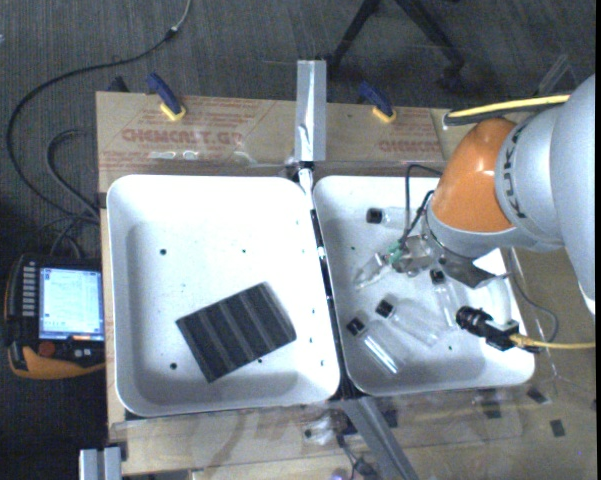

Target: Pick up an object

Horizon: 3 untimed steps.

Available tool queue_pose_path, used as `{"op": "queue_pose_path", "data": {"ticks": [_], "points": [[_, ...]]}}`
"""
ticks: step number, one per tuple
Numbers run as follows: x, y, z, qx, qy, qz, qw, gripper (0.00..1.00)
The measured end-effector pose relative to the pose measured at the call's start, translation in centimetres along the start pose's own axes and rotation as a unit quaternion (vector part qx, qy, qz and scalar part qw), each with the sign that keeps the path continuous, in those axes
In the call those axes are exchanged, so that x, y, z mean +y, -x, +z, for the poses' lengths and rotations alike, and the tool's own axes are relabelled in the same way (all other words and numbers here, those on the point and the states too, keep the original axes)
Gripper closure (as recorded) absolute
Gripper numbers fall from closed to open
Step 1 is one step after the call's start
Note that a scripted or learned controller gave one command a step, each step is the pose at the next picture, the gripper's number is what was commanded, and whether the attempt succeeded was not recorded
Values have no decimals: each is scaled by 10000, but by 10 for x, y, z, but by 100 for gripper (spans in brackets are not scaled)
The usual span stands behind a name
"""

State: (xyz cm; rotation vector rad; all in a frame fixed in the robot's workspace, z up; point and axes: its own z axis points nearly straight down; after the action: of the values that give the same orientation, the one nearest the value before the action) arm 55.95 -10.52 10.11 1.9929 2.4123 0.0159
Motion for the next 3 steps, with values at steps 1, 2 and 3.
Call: {"op": "queue_pose_path", "data": {"ticks": [1,2,3], "points": [[-73,1,8,-15,-3,-202,9998,0],[-32,36,10,-8,-10,-66,10000,0],[26,51,11,-22,-16,-14,10000,0]]}}
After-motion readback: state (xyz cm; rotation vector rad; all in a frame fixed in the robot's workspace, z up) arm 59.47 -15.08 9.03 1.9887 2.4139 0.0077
